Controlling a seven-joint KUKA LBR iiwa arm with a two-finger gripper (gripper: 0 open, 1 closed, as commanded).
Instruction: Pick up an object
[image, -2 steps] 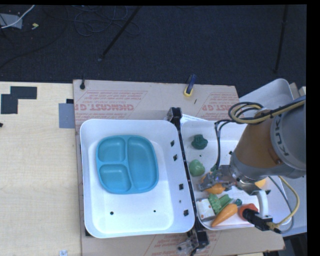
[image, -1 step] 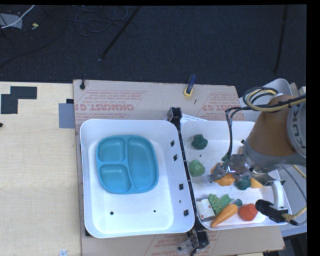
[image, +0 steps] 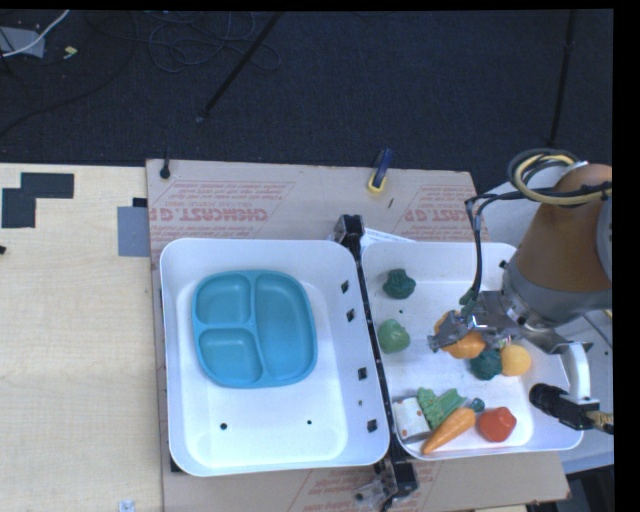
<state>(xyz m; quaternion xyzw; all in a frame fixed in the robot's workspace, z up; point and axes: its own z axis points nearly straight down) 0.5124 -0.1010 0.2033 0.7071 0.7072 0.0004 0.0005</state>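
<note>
My gripper (image: 452, 333) is low in the right bin (image: 432, 262), reaching in from the right. It sits directly over a small orange object (image: 467, 349) and touches or nearly touches it. A dark teal object (image: 487, 366) and a yellow one (image: 517, 360) lie right beside that orange piece, partly under the wrist. A green round object (image: 393, 337) lies a little left of the gripper. A dark green one (image: 399, 284) is further back.
Along the right bin's front edge lie a carrot (image: 450, 428), a red tomato-like piece (image: 497, 425), a green leafy piece (image: 438, 404) and a small white box (image: 410, 415). The left bin (image: 250, 445) holds a blue divided plate (image: 253, 328).
</note>
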